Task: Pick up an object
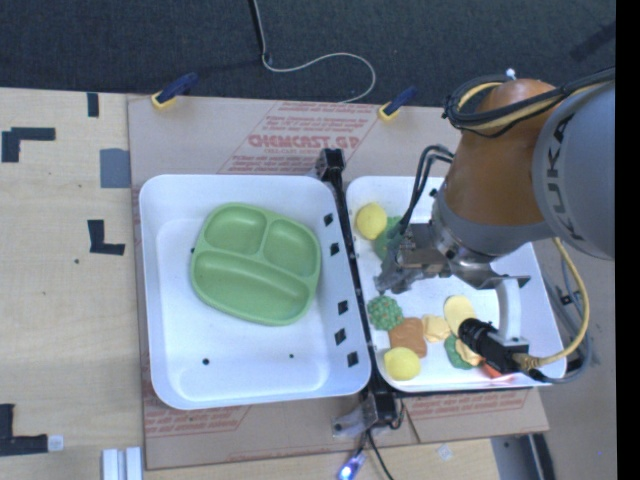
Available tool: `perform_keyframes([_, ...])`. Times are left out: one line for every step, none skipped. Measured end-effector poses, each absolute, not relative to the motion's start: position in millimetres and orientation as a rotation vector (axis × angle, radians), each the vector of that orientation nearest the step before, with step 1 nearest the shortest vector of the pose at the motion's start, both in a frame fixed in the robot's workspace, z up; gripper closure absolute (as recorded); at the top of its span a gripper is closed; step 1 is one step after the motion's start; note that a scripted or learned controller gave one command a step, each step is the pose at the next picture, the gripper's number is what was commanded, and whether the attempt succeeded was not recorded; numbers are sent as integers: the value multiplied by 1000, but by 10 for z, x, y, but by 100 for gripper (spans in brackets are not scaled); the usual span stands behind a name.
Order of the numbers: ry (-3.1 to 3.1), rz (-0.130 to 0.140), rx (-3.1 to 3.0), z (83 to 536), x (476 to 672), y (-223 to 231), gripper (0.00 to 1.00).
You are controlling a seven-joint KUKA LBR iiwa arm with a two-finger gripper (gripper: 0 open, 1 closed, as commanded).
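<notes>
arm low over the right bin, toy food below it

orange-banded arm fills the upper right of the frame, its grey wrist bent down into the right bin. at its lower end the gripper sits low over the left part of that bin, near the divider between the two bins. whether the claw is spread or clenched cannot be told from this angle, and nothing can be seen held in it.

right bin holds a scatter of small toy food. a yellow ball lies in its upper left corner, just beside the gripper. a green bumpy piece lies right below the gripper, close to it, though contact cannot be judged. further down sit an orange-brown piece and a second yellow ball at the lower left corner. to the right of these lie a pale yellow piece, a yellow round piece, and a small green piece next to a black part of the arm's tooling.

left bin holds one thing: a green plate with three compartments, lying flat in the upper middle of the bin.

both bins rest on a cardboard sheet on the bench.
</notes>
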State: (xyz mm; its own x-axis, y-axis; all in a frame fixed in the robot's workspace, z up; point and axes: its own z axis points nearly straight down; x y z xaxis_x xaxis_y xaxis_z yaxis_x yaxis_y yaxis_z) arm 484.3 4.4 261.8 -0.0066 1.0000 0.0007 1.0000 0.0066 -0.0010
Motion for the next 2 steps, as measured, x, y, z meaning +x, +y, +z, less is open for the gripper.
perform_keyframes([-2230,-2,-2215,3477,4853,485,100])
perform_keyframes([-2234,-6,-2213,4392,4855,1126,100])
